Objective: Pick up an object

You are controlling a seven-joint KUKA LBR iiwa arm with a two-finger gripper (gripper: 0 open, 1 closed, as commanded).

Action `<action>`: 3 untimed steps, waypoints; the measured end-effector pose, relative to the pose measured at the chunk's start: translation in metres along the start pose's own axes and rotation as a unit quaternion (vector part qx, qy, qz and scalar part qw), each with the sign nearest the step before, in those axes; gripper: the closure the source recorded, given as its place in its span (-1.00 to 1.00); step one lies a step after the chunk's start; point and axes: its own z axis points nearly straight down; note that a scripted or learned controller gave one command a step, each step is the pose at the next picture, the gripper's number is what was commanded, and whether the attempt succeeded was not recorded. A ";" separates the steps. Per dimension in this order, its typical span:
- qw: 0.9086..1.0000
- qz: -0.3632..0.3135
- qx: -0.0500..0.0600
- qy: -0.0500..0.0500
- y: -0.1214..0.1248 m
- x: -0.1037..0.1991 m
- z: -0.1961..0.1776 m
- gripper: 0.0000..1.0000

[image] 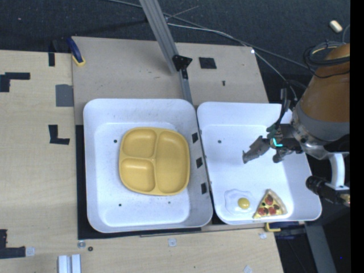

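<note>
A toy fried egg [239, 201] and a toy pizza slice [270, 205] lie side by side at the near edge of the right bin [227, 124]. My gripper [263, 155] hangs over the middle of that bin, up and away from both toys. It is open, and nothing sits between its fingers. The grey arm with its orange band [333, 84] reaches in from the right.
A yellow divided plate [153, 161] rests in the middle of the left bin [96, 152]. A slanted metal pole [162, 27] comes down to the bench behind the join of the bins. Cables run across the dark floor at the back.
</note>
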 end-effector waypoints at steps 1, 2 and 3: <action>1.000 0.000 -0.001 0.000 0.000 0.000 0.000 -1.00; 1.000 0.001 0.003 0.000 -0.006 0.002 0.063 -1.00; 1.000 0.001 0.002 0.000 -0.005 0.005 0.107 -1.00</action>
